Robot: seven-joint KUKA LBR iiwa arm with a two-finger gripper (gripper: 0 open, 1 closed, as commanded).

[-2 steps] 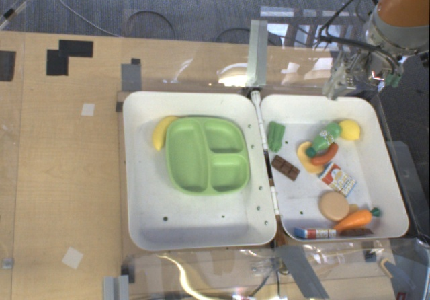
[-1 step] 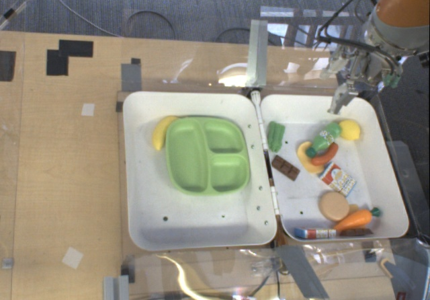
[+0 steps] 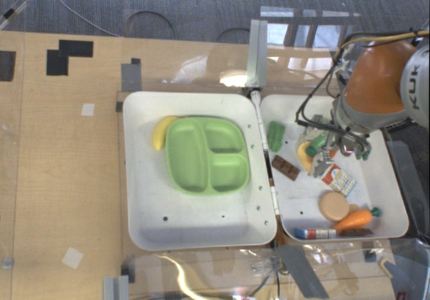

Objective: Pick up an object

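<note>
My gripper (image 3: 324,155) hangs low over the middle of the right bin (image 3: 396,225), below the grey arm with its orange band (image 3: 376,80). Directly under it and to its left lies a small yellow object (image 3: 305,153), partly hidden by the gripper. A red and white packet (image 3: 339,181) lies just below the gripper. Other things in this bin are a green vegetable (image 3: 275,136), a brown chocolate bar (image 3: 285,169), a round tan cookie (image 3: 333,206), a carrot (image 3: 355,218) and a marker (image 3: 321,233).
The left bin (image 3: 144,225) holds a green divided plate (image 3: 205,155) with a yellow banana (image 3: 160,132) tucked at its upper left edge. A raised divider (image 3: 263,157) separates the two bins. Cables (image 3: 316,100) loop down from the arm near the gripper.
</note>
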